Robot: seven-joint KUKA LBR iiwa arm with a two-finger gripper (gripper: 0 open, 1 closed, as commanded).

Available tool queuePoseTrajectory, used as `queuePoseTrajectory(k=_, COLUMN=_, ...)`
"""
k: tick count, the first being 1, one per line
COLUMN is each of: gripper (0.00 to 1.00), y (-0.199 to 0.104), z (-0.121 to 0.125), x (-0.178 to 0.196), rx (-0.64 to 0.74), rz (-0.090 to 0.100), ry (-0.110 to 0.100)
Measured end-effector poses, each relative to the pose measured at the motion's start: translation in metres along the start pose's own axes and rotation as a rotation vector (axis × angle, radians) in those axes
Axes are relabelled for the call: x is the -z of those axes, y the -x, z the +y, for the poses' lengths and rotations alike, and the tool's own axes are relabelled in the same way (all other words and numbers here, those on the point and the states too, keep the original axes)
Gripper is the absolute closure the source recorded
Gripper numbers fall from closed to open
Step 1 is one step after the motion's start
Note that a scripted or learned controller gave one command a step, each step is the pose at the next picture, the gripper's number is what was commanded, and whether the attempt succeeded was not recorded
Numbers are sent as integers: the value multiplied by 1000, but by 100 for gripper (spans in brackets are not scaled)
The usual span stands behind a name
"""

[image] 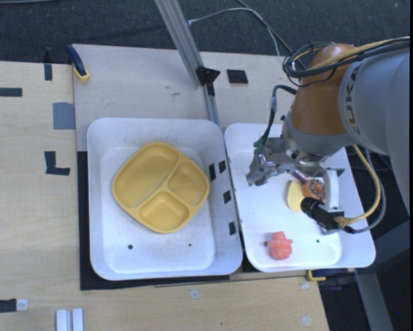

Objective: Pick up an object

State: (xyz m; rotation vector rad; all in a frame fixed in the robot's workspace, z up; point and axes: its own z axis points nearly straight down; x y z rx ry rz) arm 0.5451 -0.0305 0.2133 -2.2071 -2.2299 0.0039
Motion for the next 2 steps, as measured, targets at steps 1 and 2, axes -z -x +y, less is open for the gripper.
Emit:
queuePoseTrajectory(k=1, gripper=100, y=-53, z=28, x=7, rx=-2, rz=-1, ry=1)
queuePoseTrajectory(k=2, gripper=100, y=-109, z=51, x=15, rx=0, rz=-1, ry=2)
